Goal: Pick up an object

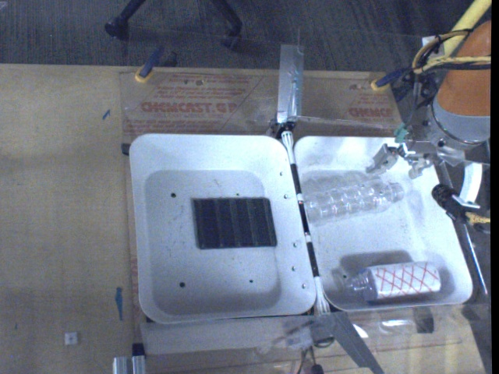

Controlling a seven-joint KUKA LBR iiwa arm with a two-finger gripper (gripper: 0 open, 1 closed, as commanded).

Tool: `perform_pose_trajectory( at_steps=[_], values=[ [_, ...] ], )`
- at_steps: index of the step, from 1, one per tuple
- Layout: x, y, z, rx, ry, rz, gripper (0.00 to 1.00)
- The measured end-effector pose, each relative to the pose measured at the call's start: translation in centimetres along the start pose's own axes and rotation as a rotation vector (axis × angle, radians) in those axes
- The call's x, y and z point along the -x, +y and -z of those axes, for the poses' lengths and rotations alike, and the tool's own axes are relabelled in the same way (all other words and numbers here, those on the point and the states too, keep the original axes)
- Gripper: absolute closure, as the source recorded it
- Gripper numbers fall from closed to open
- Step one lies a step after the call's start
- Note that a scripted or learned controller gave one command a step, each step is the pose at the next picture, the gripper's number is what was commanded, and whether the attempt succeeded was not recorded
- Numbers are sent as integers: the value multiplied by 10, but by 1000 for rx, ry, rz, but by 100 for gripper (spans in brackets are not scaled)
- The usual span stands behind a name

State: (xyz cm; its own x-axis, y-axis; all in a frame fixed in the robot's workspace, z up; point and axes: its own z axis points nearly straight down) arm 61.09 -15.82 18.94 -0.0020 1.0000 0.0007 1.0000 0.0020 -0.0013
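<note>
As the gripper (405, 156) hovers, fingers' state unclear | clear ribbed plastic bottle (352, 195): light, slippery, crushable | you'd grip mid-body.

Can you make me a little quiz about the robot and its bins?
1. True or false: the dark pad lies in the left bin.
2. How many bottles lie in the right bin?
3. Which bottle is nearer the gripper: A) the clear bottle, B) the bottle with the red-checked label?

Key: 1 true; 2 two; 3 A.
</note>
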Motion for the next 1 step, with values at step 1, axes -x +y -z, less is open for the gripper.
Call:
perform_pose_trajectory(
  at_steps=[1],
  values=[
    [-3, 15, -96, 4, -2, -10, 0]
  ],
)
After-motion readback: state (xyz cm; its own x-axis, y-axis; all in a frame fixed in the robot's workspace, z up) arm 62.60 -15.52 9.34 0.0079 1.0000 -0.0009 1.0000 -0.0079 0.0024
